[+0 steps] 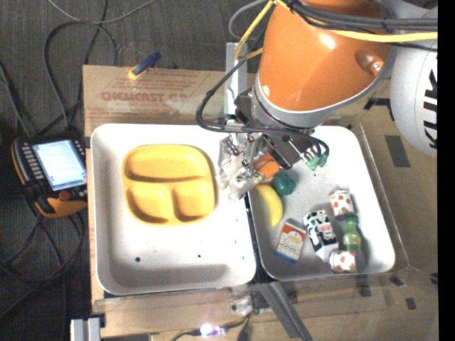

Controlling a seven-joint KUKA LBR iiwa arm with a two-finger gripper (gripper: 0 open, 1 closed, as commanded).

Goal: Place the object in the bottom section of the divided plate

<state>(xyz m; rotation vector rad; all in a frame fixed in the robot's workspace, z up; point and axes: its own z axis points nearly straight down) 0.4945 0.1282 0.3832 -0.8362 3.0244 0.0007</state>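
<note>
Claw (240, 168) over seam between two bins, at upper part; finger spacing cannot tell, metal parts cluttered. Orange object (269, 168) just right of claw, partly hidden under wrist; whether gripped unclear. Teal ball (284, 185) and yellow banana (270, 204) just below, in right bin (377, 190). Cartons and cans lower right of that bin. Yellow divided plate (169, 183) in left bin (106, 212), well left of claw.
</note>
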